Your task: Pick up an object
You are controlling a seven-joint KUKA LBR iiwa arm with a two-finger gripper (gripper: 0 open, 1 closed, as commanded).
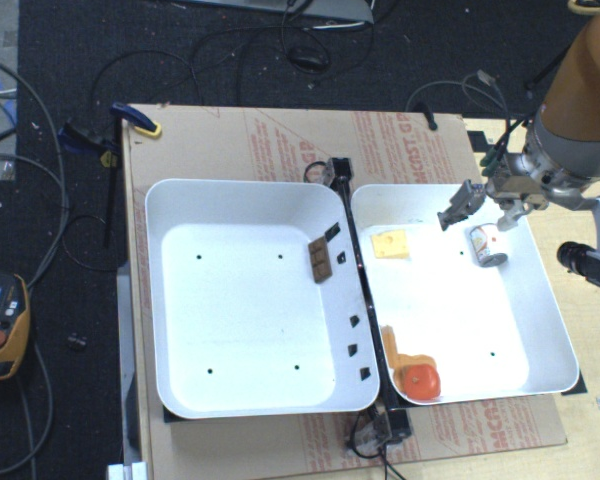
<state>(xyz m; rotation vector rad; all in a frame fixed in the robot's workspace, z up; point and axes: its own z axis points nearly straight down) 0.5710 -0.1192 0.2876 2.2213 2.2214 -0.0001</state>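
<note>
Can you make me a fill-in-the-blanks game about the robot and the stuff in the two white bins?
1. The tomato lies in the ____ bin's front corner.
2. The brown block is in the ____ bin.
3. The cheese is colored ____.
4. The thing closest to the gripper is the ____.

Missing words: right; left; yellow; can

Arm (580,78) enters from far right, orange band above grey wrist. Claw (480,208) points left, fingers spread apart, nothing between them.
</note>
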